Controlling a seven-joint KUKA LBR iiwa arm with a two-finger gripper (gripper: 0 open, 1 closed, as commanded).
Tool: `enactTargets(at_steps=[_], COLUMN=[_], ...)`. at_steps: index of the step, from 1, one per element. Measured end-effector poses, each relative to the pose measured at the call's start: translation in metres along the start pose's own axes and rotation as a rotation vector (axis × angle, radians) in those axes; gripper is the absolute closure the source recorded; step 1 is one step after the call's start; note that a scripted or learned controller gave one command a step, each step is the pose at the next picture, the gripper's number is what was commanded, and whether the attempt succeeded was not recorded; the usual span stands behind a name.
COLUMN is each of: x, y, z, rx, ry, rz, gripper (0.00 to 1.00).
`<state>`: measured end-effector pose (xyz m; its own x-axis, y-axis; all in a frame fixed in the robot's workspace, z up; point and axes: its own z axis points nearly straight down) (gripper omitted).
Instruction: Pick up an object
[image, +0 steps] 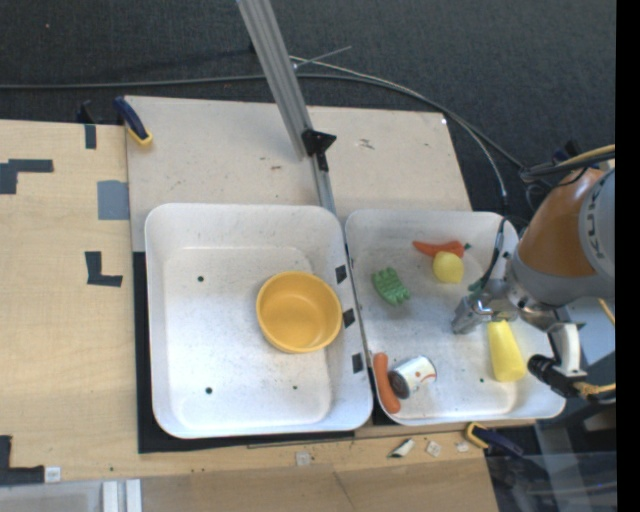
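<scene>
I am bringing the gripper (468, 316) down into the right bin (440, 402), its tip hovering low beside the yellow block (506, 350), probably the nearest target; whether it is apart or together, I cannot tell. The yellow ball (448, 266) is lying against the orange carrot (436, 246), with the green toy (391, 286) nearby; the yellow bowl (298, 312) is sitting alone in the left bin (180, 300)

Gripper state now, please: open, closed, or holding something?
Gripper: low in the right bin, beside the yellow block; open or closed cannot be told.
</scene>
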<state>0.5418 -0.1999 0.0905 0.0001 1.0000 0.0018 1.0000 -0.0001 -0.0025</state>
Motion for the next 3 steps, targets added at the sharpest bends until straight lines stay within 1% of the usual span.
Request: enactTargets(at_steps=[1,2,3], x=[0.001,0.000,0.007], y=[0.000,-0.009,-0.001], z=[-0.010,-0.057,-0.107], rx=[0.001,-0.003,-0.006], ry=[0.001,-0.001,-0.002], rz=[0.000,0.001,-0.002], gripper=[1.00,1.00,1.00])
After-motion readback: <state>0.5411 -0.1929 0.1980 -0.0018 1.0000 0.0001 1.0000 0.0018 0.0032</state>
